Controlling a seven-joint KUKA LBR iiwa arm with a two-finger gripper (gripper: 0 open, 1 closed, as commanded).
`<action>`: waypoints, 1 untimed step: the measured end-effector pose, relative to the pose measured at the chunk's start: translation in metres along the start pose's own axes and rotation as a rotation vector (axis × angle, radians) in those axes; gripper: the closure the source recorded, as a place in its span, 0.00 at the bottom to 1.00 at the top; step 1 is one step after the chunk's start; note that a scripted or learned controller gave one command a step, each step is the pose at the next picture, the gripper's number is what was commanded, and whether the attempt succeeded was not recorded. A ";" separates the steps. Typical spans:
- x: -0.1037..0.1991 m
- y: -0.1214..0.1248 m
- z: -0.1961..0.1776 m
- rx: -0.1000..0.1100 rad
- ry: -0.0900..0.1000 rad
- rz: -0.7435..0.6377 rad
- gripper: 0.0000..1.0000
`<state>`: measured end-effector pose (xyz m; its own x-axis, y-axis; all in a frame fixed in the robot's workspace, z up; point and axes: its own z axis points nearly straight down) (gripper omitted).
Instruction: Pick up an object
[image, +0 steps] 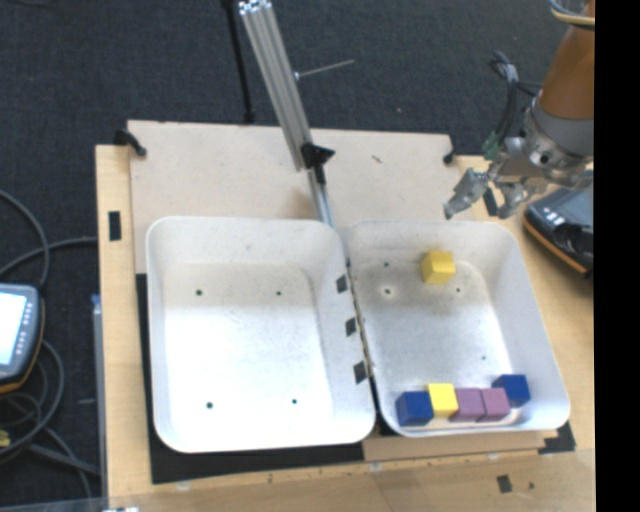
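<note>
The gripper (478, 196) hangs over the far right corner of the right bin (535, 300), its fingers spread apart with nothing between them. The easiest thing to take looks like the yellow block (437, 266), lying alone on the bin floor toward the far side, a little left of and nearer than the gripper. A good try would bring the open fingers squarely over that block, turn them to meet its flat sides, and go straight down before closing. The blue, yellow and purple blocks (462, 402) crowded along the near wall would be harder.
</note>
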<state>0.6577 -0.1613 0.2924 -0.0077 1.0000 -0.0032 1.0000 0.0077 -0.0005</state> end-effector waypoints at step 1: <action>-0.011 0.022 0.129 0.004 0.001 0.003 0.00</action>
<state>0.6796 -0.1722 0.1639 -0.0046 1.0000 -0.0022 1.0000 0.0046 -0.0047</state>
